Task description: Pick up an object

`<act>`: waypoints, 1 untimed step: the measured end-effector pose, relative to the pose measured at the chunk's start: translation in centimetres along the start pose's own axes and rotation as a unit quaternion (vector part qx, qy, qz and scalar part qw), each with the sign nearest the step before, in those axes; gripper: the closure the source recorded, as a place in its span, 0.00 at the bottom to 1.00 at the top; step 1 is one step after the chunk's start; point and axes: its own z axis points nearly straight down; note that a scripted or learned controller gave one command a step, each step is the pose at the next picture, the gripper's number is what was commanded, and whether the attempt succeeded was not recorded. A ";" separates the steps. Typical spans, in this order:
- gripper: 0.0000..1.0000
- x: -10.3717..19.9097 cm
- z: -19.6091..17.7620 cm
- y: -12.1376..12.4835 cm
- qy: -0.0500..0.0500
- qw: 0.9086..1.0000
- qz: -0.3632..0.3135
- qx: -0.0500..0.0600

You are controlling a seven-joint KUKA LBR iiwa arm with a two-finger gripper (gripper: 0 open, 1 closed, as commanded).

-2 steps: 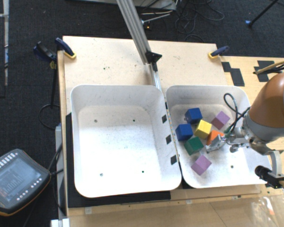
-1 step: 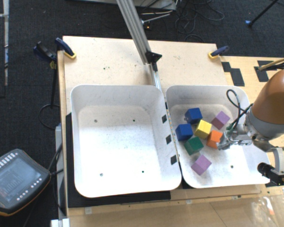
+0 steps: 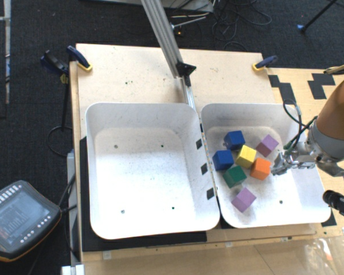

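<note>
So far nothing is lifted: my gripper (image 3: 278, 168) sits low just beside the orange cube (image 3: 260, 168), its grip I cannot tell; grasping and raising remain.

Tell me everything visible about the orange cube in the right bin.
The orange cube is a small plain block with a matte, foam-like look, slightly rotated, resting on the floor of the right bin. Its left side touches the yellow cube, and the green cube lies lower left. The gripper sits right beside its right face.
</note>
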 end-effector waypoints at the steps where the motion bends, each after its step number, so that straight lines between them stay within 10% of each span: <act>1: 1.00 0.0 -3.7 0.2 0.000 1.000 0.000 0.000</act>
